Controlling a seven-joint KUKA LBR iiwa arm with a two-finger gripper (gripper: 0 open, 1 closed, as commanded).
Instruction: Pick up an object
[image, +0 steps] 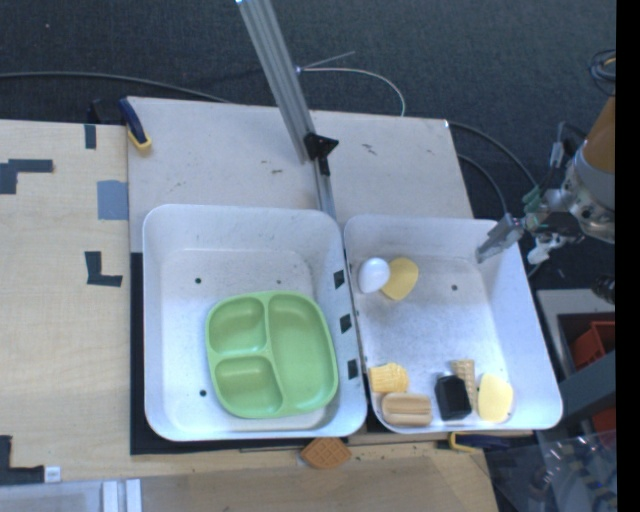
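My gripper (517, 243) hangs over the far right rim of the right bin (440, 320), open, with nothing between its fingers. In that bin a white ball (373, 273) touches a yellow piece (402, 279) near the far left. Along the near edge lie a yellow waffle piece (389, 378), a tan bread roll (407, 408), a black block (452, 396), a small tan wafer (463, 370) and a pale yellow lemon-like object (495, 397). The gripper is well apart from all of them.
The left bin (175, 300) holds a green divided plate (272, 352). A brown cookie (325, 453) lies on the bench outside the bins' near edge. A grey metal pole (285, 80) slants down to the bins' divider. Cables run behind the bins.
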